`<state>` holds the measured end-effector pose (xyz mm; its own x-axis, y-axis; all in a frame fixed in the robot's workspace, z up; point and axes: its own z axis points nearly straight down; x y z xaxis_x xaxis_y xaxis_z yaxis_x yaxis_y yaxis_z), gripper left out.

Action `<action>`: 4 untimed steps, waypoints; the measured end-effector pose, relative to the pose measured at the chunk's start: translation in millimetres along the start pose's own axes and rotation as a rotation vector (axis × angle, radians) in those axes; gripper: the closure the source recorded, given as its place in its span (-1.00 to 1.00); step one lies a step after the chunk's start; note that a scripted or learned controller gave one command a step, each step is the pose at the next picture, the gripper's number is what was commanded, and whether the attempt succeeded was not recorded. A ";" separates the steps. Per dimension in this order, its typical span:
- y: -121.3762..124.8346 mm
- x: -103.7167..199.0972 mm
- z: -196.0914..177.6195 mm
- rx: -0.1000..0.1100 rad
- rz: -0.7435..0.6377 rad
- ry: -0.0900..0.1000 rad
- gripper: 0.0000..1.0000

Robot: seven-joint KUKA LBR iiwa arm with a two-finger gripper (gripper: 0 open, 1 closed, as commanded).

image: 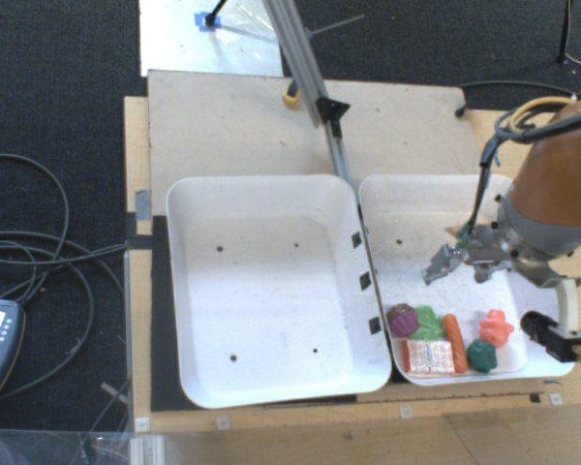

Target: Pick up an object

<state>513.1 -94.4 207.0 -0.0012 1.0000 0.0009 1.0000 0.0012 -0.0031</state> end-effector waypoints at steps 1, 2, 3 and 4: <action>-4.1 10.2 51.1 0.001 0.000 0.001 -1.00; -11.5 7.6 110.4 0.001 0.001 0.000 -1.00; -9.3 6.9 97.1 -0.006 0.001 -0.001 1.00; -12.7 8.3 35.1 -0.011 -0.004 -0.002 1.00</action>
<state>500.3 -86.1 171.9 -0.0049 1.0000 -0.0012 1.0000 0.0049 0.0079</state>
